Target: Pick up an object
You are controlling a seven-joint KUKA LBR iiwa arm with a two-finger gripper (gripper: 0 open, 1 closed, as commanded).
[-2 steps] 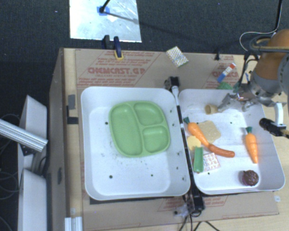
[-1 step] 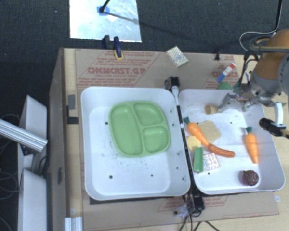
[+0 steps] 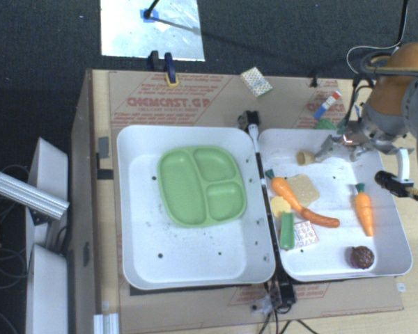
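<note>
While the arm point(image 3: 397, 89) reaches in from the right over the far edge of the right bin point(image 3: 397, 252), its gripper point(image 3: 345, 145) hangs above that bin's far end; cannot tell how wide the pincer is, nothing is visibly caught in it. Left bin point(image 3: 136, 256) holds a green divided plate point(image 3: 200, 185), roughly centred. Right bin carries all the small stuff: a beige bread slice point(image 3: 303, 188) near the middle, a carrot point(image 3: 363, 211) toward the right side with its green top pointing away, a second carrot point(image 3: 281, 186) at the left wall touching the bread, an orange sausage point(image 3: 320, 219) just in front of the bread, a green stick point(image 3: 286, 229) along the left wall, a yellow piece point(image 3: 279, 206) between that carrot and the stick, a patterned white packet point(image 3: 306, 236) beside the stick, a dark brown ball point(image 3: 361, 257) in the near right corner, and a small tan cork-like piece point(image 3: 304, 158) near the gripper, not touching it.
</note>
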